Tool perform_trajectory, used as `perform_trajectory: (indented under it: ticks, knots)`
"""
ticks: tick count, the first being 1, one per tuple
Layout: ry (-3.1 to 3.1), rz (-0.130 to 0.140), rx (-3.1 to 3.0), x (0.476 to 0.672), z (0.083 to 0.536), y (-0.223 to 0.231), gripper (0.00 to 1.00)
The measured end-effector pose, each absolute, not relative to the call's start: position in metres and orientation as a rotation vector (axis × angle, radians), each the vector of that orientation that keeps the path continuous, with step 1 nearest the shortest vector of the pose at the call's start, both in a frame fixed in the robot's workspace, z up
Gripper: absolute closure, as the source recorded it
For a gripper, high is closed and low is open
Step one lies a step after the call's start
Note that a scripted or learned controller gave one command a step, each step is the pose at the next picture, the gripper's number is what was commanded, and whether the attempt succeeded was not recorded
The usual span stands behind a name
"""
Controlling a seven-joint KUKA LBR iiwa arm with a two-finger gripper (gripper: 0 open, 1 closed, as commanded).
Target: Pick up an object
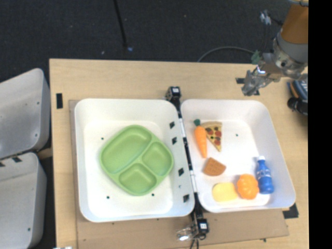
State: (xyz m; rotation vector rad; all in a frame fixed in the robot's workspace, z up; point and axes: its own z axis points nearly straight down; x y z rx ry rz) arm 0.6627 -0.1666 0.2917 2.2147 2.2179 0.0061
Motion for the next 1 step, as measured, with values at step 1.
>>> perform_trajectory:
  ticks: [1]
  knots:
    - [2.227,0.0,2.215,0.6568,0.2747,-0.1147,1.0]
